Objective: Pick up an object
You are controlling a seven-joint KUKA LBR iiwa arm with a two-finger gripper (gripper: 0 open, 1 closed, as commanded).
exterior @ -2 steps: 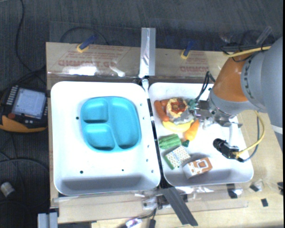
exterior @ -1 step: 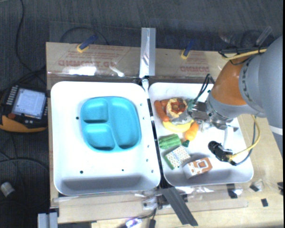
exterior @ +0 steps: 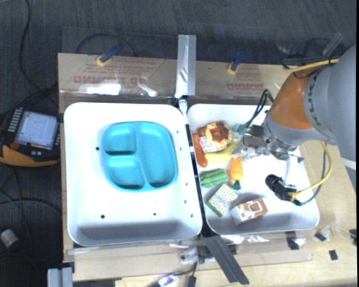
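So the arm (exterior: 311,103) is reaching in over the right bin (exterior: 305,217), and the hand (exterior: 246,141) is sitting down among the toy food pile near the bin's left side. Can't tell from this angle how far it's open or whether it's got anything.

What's worrying me: everything is crammed together. The yellow banana (exterior: 218,156), the red-and-yellow thing (exterior: 216,134) and the orange piece (exterior: 235,169) are all just beside the hand, touching or nearly. If it's closing here, it's probably nudging two items at once and squeezing one out sideways, or pinching an edge and dropping it on the lift.

The green pepper-looking piece (exterior: 212,177) is lying a bit below-left of the hand, the green-white box (exterior: 222,198) and the orange carton (exterior: 250,210) further toward the front wall, more apart and likely easier grabs. The left bin (exterior: 84,214) is holding a blue divided plate (exterior: 139,155).
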